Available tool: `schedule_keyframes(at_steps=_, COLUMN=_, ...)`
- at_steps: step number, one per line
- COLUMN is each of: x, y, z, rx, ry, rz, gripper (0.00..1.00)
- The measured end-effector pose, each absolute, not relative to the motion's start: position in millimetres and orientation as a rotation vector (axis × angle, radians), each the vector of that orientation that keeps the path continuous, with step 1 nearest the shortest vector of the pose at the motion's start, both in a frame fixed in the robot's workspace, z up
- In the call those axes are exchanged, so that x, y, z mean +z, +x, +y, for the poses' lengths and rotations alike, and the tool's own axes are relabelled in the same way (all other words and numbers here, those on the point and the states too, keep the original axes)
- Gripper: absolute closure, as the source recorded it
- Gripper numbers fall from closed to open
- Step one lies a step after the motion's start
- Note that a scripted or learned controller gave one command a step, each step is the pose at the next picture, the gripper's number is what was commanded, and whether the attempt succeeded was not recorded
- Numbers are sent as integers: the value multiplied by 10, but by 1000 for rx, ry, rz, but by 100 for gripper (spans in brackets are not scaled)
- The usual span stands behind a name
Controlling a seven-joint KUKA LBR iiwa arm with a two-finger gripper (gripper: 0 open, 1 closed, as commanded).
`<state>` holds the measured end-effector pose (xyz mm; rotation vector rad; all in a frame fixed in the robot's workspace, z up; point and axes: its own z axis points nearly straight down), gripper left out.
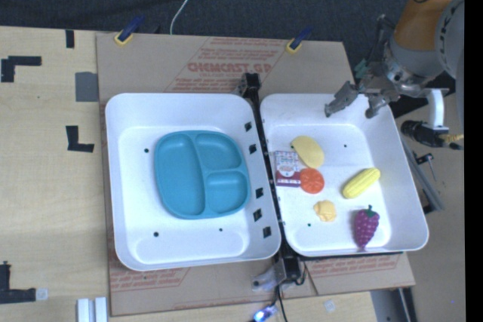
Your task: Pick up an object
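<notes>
Right bin (392,133), lemon (308,151), corn (361,182), grapes (365,225), open pincer (353,108) above

right bin (392,133) | lemon (308,151); tomato (312,181); corn (361,182); grapes (365,226); lying loose

Your gripper (354,103) hung open over the right bin's (404,162) far edge, holding nothing, with the toy food sitting nearer.

Even, fairly bright overhead light is cast; the white bins (121,162) are nearly washed out, shadows are kept soft, and slight blur is seen throughout.
</notes>
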<state>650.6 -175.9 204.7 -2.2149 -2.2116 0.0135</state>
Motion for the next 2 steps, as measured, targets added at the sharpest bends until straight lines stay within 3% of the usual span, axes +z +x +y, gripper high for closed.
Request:
schedule_keyframes(at_steps=1, x=2124, y=6536, z=-1755, rx=2, ry=-2219, rz=-2223, gripper=0)
schedule_keyframes(at_steps=2, x=1484, y=6565, z=-1749, rx=8, ry=-2215, rz=-2220, gripper=0)
